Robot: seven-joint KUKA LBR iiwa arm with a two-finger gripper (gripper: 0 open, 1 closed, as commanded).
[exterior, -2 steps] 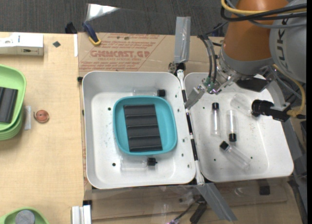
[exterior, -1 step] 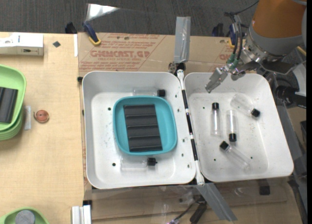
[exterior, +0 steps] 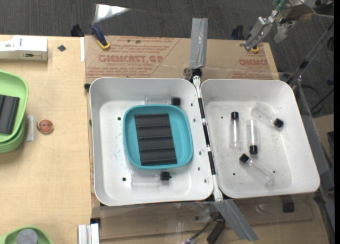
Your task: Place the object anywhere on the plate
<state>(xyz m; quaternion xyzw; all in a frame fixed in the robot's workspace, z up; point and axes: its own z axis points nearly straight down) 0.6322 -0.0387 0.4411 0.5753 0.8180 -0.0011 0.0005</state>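
Observation:
A teal square plate [exterior: 130, 134] lies in the left bin [exterior: 103, 147] with a black ridged insert [exterior: 155, 139] on it. Several clear vials with black caps lie in the right bin [exterior: 297, 147]: one upright in the view [exterior: 234, 130], one beside it [exterior: 252, 135], one near the back [exterior: 264, 113] and one at the front [exterior: 259, 170]. My gripper [exterior: 264, 38] hangs high at the upper right, beyond the back rim of the right bin and over the cardboard. It is open with nothing between its fingers.
Two more clear vials lie in the left bin beside the plate, one behind it [exterior: 161, 101] and one in front [exterior: 150, 178]. Cardboard [exterior: 133, 57] lies behind the bins. A green tray [exterior: 13, 112] sits at the far left of the bench.

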